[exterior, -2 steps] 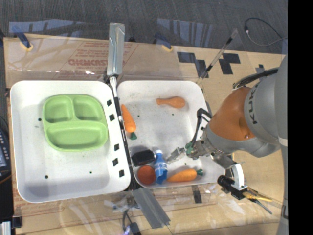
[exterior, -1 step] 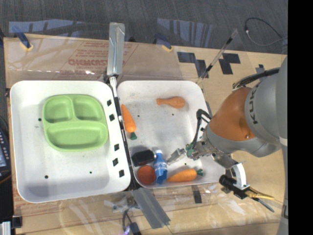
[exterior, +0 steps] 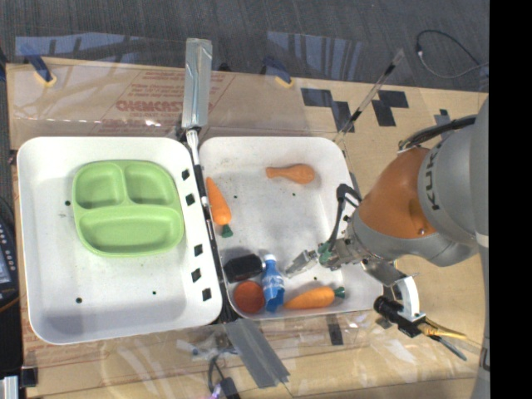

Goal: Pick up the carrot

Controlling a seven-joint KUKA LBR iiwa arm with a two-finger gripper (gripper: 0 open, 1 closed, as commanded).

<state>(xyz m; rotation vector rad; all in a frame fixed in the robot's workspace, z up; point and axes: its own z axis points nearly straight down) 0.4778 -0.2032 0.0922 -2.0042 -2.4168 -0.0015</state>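
A fixed camera is looking down at a slant on a surface [exterior: 274, 98] carrying two shallow white bins side by side. The left bin [exterior: 41, 223] is holding a green divided plate [exterior: 129, 206]. The right bin [exterior: 332, 160] is holding several small things: a tan drumstick-shaped toy [exterior: 291, 173] near the far wall, a black block [exterior: 243, 266], a reddish-brown round piece [exterior: 248, 296] and a blue bottle [exterior: 273, 283] clustered at the near edge.

There are two carrots. One carrot [exterior: 219, 204] is lying along the divider wall on the bin's left side, green tip pointing toward the camera. A second carrot [exterior: 309, 298] is lying almost flat along the near wall, just beside the blue bottle, its green tip pointing right.

The grey arm with its orange band [exterior: 399, 202] is reaching in from the right. Its tool [exterior: 309, 260] is hanging low over the bin floor just above the second carrot, apart from it, with nothing between its fingers; they appear slightly parted, though this is small and hard to read.

To do this step well, the tool is probably needing to centre over the near carrot's thick middle, turn so the fingers straddle it across its width, and descend without nudging the bottle or jamming against the near wall.
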